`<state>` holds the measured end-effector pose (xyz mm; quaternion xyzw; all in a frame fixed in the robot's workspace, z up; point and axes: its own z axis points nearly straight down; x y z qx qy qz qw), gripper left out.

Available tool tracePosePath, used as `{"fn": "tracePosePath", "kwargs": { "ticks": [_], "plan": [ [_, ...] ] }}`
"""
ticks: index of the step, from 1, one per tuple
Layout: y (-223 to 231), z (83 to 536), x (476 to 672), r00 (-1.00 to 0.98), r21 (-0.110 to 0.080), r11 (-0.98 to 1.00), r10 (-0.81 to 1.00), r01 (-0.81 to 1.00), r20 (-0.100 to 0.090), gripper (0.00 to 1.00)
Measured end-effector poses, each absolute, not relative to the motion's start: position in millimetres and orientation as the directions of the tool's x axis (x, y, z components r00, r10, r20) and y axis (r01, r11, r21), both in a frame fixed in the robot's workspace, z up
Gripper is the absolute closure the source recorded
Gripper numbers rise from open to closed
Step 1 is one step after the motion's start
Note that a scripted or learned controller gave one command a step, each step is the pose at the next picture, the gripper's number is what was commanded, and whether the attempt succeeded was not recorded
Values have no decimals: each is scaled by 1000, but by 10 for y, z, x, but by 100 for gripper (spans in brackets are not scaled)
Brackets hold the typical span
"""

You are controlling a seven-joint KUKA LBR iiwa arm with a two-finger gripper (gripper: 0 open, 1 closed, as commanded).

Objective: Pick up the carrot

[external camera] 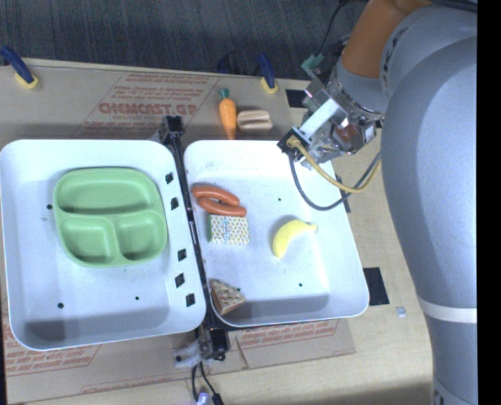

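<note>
The carrot point(226, 116), orange with a green top, lies on the cardboard just behind the far rim of the right bin point(343, 251), outside both bins. My gripper point(316, 140) hangs over the far right corner of that bin, to the right of the carrot and well apart from it. The wrist and its cables hide the gripper's tip.
A small tan bun point(254, 121) lies right beside the carrot. The right bin holds a red sausage point(218, 199), a speckled block point(228, 229), a banana point(290, 235) and a bread slice point(225, 295). A green divided plate point(111, 215) sits in the left bin point(23, 310).
</note>
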<state>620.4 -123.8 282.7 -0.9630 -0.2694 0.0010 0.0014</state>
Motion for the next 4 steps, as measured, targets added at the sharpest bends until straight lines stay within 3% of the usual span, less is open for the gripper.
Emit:
{"fn": "tracePosePath", "kwargs": {
  "ticks": [1, 2, 3, 4],
  "plan": [
    [-709, 2063, 5623, 829, -6, -829, 560, 560, -5, 100],
    [-1732, 2917, 5179, 967, -2, -967, 254, 254, -2, 100],
    [-2108, 3550, 5397, 838, -2, -838, 545, 545, -1, 100],
    [-1604, 2189, 4757, 565, -7, -565, 825, 825, -1, 100]
  ]
}}
